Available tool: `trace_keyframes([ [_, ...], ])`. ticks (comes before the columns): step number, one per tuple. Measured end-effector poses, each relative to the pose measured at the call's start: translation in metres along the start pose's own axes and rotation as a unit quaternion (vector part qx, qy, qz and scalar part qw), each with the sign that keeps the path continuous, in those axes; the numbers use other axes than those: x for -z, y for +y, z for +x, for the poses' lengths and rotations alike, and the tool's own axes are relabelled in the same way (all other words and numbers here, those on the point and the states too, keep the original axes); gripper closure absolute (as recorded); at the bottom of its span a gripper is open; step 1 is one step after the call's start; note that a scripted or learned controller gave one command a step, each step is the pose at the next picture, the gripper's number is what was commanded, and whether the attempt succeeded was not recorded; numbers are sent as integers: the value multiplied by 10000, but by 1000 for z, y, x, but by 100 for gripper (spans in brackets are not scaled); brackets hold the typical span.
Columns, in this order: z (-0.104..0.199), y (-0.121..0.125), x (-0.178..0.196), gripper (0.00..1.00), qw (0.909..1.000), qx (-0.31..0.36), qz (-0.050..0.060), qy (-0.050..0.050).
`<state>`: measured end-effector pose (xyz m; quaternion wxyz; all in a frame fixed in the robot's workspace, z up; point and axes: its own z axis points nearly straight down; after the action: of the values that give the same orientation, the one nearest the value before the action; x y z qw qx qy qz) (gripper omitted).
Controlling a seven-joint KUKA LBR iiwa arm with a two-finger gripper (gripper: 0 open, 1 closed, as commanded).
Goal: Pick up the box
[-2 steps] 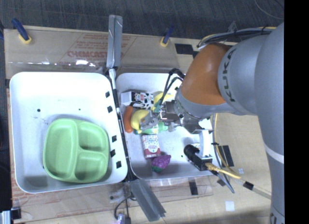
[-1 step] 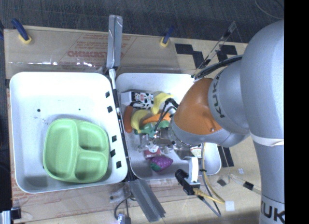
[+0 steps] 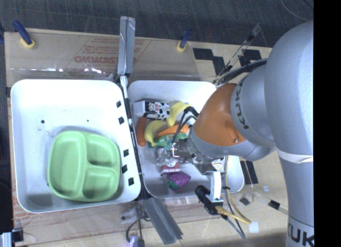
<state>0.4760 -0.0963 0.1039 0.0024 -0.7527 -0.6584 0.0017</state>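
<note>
I see the gripper [image 3: 171, 156] low in the right bin [image 3: 160, 89], near the box [image 3: 153, 108]; I cannot tell its state.

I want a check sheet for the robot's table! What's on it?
Surface: bench with a left bin and a right bin, side by side.
Job's things: small cow-patterned box at the back of the right bin, untouched.
Clutter: green divided plate in the left bin; banana, carrot and purple toy in the right bin.
Grippers: pincer low over the toy pile.
Cables: yellow cable by the right bin's front edge.
Surroundings: blue clamps on the bench's back edge.
</note>
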Motion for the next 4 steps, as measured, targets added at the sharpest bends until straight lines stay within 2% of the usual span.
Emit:
trace_keyframes([
  [1, 39, 25, 87, 100, 9974, 715, -12, -2],
  [2, 39, 25, 87, 0, 9974, 714, -12, -2],
  [3, 0, 0, 16, 0, 9936, 1125, -6, -1],
  [4, 4, 1, -9, 0, 9913, 1314, -40, 3],
])
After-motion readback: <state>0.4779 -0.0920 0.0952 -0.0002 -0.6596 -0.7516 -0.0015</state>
